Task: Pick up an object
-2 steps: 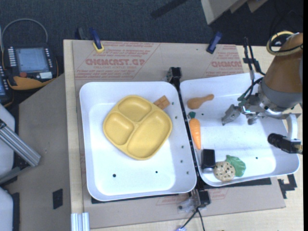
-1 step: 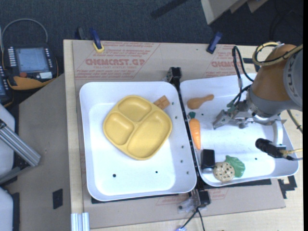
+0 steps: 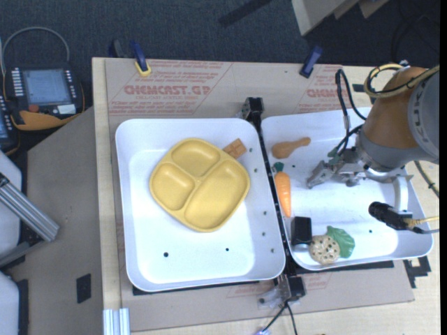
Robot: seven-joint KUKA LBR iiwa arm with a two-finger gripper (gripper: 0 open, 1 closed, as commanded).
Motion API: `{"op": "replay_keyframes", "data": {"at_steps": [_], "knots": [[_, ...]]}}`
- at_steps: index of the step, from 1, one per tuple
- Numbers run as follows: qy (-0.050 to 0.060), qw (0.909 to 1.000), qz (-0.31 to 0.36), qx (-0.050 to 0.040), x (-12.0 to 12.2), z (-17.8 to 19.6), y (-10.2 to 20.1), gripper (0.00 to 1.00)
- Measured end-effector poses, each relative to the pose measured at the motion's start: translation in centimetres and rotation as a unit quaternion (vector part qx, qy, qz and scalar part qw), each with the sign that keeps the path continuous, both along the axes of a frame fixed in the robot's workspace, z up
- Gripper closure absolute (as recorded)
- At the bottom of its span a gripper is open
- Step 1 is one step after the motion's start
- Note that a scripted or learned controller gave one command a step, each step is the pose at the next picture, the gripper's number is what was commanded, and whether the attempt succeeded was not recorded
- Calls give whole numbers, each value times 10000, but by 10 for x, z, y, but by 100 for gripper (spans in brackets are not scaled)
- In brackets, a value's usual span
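The end effector (image 3: 318, 176) hung low over the right-hand white bin (image 3: 349, 204), near the middle of that bin, at the end of the arm (image 3: 394, 128), which reached in from the view's right. From this slanted angle it could not be told whether it was open or closed, and no object could be seen in its grasp.

The loose objects all lay to the view's left of the end effector or below it. Closest was an orange carrot (image 3: 282, 192), just to its left, lying lengthwise along the bin's left wall and apart from the tool. Up and to the left of the end effector lay a tan toy drumstick (image 3: 290, 147), also clear of it. Below and to the left of the end effector sat a small black block (image 3: 301, 229), beside the carrot's lower tip. Further below the end effector, near the bin's front wall, a round speckled cookie (image 3: 323, 250) lay touching a green leafy piece (image 3: 342, 239) on its right.

Well to the left of the end effector, in the other white bin (image 3: 202, 257), rested a yellow divided plate (image 3: 200, 184), with a small brown block (image 3: 235, 147) at its upper right edge.
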State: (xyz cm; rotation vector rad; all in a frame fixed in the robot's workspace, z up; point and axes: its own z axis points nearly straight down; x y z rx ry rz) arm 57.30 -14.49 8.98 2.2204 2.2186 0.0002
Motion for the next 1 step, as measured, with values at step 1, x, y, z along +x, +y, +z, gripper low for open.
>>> {"op": "replay_keyframes", "data": {"at_steps": [1], "knots": [[-62, 10000, 8, 3, 4, 14, 1, 100]]}}
